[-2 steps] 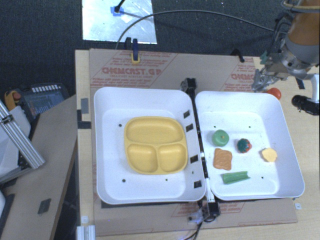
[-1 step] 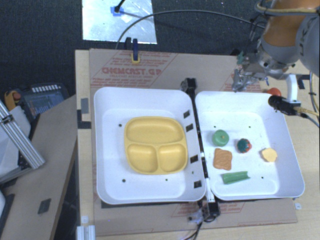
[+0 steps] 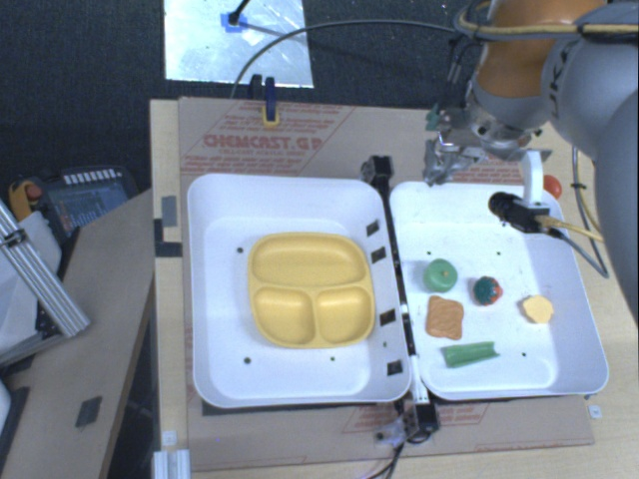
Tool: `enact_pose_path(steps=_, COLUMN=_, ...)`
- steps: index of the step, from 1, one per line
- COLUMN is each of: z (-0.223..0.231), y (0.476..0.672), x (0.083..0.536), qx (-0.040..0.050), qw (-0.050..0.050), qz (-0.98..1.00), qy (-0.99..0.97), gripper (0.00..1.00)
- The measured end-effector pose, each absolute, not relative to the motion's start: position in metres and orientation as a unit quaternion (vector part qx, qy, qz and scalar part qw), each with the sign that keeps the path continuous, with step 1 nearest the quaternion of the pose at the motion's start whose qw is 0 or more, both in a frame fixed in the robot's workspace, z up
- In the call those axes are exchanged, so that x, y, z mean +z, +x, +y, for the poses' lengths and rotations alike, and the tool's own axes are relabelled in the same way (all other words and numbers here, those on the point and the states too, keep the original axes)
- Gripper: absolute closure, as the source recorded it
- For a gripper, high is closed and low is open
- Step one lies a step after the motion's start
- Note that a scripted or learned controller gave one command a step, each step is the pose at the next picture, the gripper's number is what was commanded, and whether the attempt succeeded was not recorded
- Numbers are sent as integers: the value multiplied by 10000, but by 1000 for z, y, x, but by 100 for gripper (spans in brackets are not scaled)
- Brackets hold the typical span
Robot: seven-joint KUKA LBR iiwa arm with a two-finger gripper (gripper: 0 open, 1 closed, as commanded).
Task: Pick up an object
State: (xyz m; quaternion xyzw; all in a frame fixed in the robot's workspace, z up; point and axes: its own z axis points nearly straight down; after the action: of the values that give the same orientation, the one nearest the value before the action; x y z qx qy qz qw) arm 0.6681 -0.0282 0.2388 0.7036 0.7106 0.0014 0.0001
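The right bin holds several small toy foods: a round green piece, a small red and green ball, an orange waffle-like square, a yellow wedge and a green bean-shaped stick. My gripper hangs at the far left corner of that bin, well above and behind the pieces, with nothing seen between its fingers. The grey arm with its orange band fills the upper right.
A yellow divided tray lies in the left bin. A black clip and cable rest on the right bin's far rim. Cardboard lies under both bins. A shiny sheet sits at the back.
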Motion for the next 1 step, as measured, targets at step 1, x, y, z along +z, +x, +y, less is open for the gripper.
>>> enact_pose_path(steps=1, z=22, y=658, x=231, qx=9, qw=-7, qz=7105, qy=7037, gripper=100)
